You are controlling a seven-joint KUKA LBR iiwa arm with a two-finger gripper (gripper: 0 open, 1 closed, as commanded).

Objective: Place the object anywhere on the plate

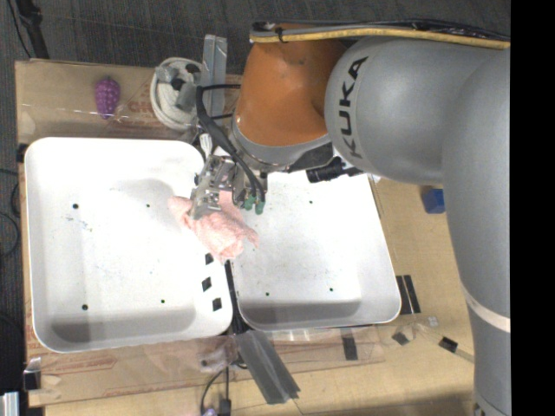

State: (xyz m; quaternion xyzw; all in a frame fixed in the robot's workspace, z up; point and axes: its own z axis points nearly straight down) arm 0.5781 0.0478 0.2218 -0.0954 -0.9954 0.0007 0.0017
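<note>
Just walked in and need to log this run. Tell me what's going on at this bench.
A grey KUKA arm reaches in from the right, its gripper low over the inner edge of the left white bin. A soft pink object lies right under the gripper, at the seam where the left bin meets the right white bin. Whether it is gripped cannot be told. A small purple item sits on the bench behind the bins.

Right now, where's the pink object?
The pink object lies at the left bin's right edge, over the seam with the right bin, just below the gripper.
</note>
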